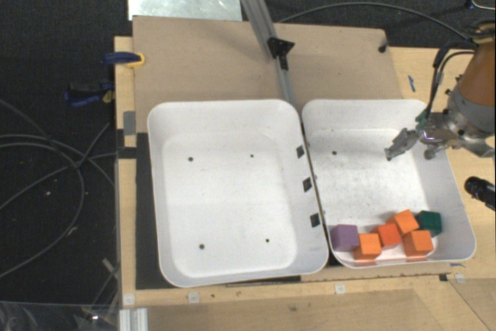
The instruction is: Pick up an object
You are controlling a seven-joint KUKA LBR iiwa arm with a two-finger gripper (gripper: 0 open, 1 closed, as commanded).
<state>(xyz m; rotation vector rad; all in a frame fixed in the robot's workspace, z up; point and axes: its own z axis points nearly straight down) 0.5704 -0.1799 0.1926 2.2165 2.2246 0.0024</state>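
Several small blocks lie bunched along the near edge of the right bin [364, 128]: a purple cube [345, 236], several orange cubes [370, 245] [405, 222] [418, 243] and a dark green block [430, 222]. My gripper [409, 153] hangs over the right side of that bin, well behind the blocks and apart from them. Its two fingers [398, 145] stand open with nothing between them.
The left bin [167, 167] lies beside the right one, and black clips [307, 184] sit along their shared rim. A grey pole [256, 4] slants across the back of the bench. A blue and yellow clamp [124, 58] grips the bench's left edge.
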